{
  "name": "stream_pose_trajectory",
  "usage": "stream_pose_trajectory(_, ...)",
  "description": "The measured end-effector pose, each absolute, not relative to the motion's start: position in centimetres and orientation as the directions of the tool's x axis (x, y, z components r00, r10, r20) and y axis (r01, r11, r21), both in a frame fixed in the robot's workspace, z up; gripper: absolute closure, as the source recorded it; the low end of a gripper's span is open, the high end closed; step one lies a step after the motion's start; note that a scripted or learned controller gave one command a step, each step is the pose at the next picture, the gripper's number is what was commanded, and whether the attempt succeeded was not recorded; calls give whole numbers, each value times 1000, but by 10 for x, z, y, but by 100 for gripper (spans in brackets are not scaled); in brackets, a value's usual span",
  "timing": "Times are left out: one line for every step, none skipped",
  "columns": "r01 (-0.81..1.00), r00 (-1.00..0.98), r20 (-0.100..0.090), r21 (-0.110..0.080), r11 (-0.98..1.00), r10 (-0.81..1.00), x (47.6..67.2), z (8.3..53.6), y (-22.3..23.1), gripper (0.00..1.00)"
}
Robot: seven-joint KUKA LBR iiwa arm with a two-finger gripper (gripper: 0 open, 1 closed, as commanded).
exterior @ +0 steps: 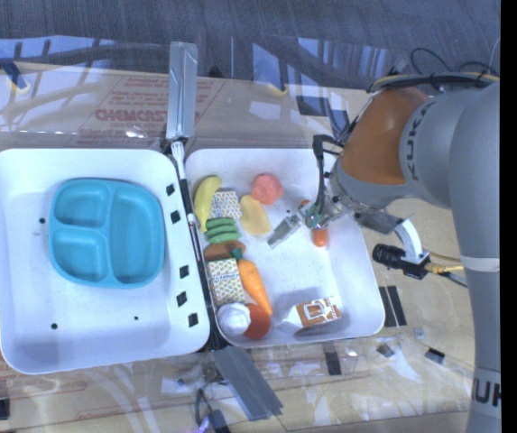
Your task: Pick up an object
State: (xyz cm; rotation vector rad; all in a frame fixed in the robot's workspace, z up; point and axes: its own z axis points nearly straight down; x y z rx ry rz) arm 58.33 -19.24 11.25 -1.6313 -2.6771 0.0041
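My gripper (300,228) hangs low in the right bin (359,269), just below the grey wrist and its orange band. Its two fingers stand apart, so it is open. One grey finger (283,233) points toward a pale yellow fruit (254,215). A small orange piece (319,237) lies by the other finger's tip, outside the gap. Nothing shows between the fingers. A pink-red ball (267,188) sits just left of the gripper, further back.
Along the right bin's left wall lie a banana (206,201), a cracker pack (226,206), a green item (224,230), a carrot (253,282) and a white can (234,318). A small carton (317,312) lies near the front. The left bin holds a blue divided plate (107,233).
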Motion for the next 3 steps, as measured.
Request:
stream_pose_trajectory(868, -497, 4, -5, 497, 868, 485, 89, -132, 0)
stream_pose_trajectory(950, -311, 2, -5, 311, 950, 564, 89, -126, 0)
stream_pose_trajectory(940, -342, 2, -5, 342, 940, 617, 88, -116, 0)
